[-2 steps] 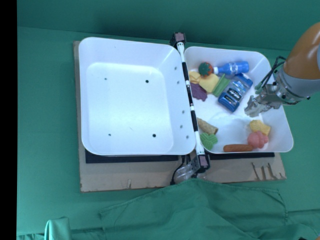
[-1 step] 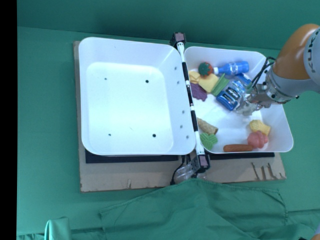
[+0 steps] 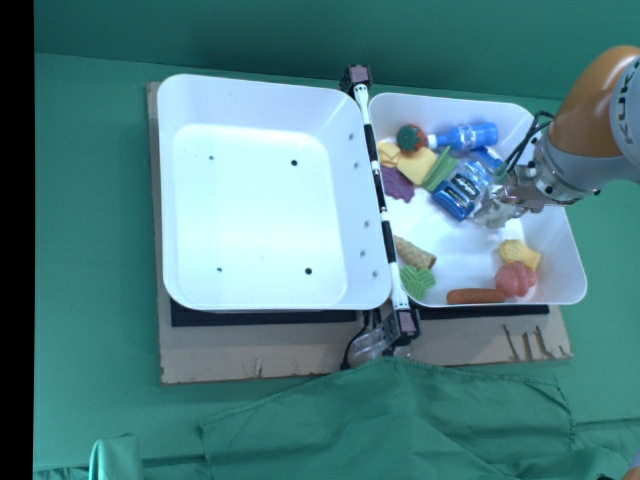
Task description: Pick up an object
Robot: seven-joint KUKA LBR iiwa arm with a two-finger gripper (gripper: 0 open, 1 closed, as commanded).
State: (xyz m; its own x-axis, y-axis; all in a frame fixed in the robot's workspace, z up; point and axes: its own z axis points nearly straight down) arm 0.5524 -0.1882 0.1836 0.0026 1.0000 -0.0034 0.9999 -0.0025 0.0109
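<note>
My gripper (image 3: 494, 211) reaches in from the right over the right bin (image 3: 560, 230), low above its floor. It hangs just right of a blue striped can (image 3: 457, 190). A blue bottle (image 3: 470, 134), a red and green strawberry (image 3: 409, 137), a yellow wedge (image 3: 417, 164) and a purple piece (image 3: 396, 183) lie at the bin's back left. A waffle cone (image 3: 414, 253), a green leaf toy (image 3: 417, 282), an orange sausage (image 3: 476, 296), a pink toy (image 3: 515, 279) and a yellow toy (image 3: 520, 254) lie along the front.
The left bin (image 3: 260, 193) sits beside the right one, joined by a black and white bar (image 3: 378, 183). Both rest on brown cardboard (image 3: 240, 363) over green cloth. Folded green fabric (image 3: 400, 423) lies in front.
</note>
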